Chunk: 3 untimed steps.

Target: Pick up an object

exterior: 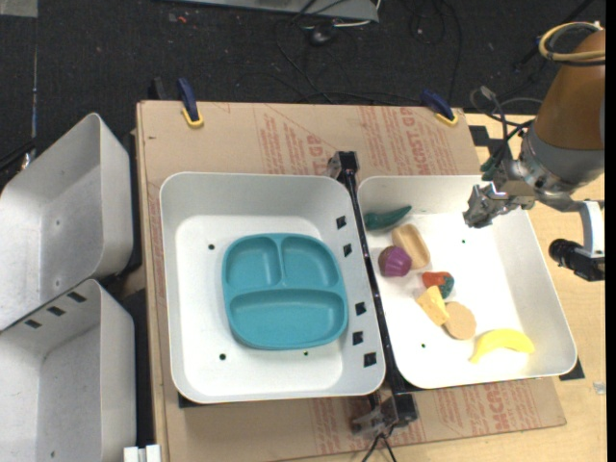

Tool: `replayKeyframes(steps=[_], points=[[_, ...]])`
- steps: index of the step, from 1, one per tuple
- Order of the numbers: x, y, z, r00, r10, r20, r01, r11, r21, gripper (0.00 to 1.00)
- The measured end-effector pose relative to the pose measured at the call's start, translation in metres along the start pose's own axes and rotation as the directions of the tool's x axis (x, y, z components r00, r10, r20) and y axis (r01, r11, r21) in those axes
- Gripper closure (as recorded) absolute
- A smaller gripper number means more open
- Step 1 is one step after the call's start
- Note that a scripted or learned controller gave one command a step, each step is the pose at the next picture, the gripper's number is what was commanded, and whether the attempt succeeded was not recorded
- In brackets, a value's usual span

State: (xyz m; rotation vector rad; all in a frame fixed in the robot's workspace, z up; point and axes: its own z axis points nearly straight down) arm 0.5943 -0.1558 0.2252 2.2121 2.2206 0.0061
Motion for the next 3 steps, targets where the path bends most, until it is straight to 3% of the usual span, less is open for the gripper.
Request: replayKeyframes(steps=[1, 2, 3], points=[[0.000, 0.002, -0.051, 1.000, 0.000, 0.000, 0.000, 1.000, 0.001, 1.00], [0.050, 0.009, -0.043, 1.000, -0.004, -0.003, 0.004, 1.000, 0.007, 1.00], [0.106, -0.003, -0.044, 1.000, -0.004, -0.004, 0.004, 1.000, 0.008, 1.00]])
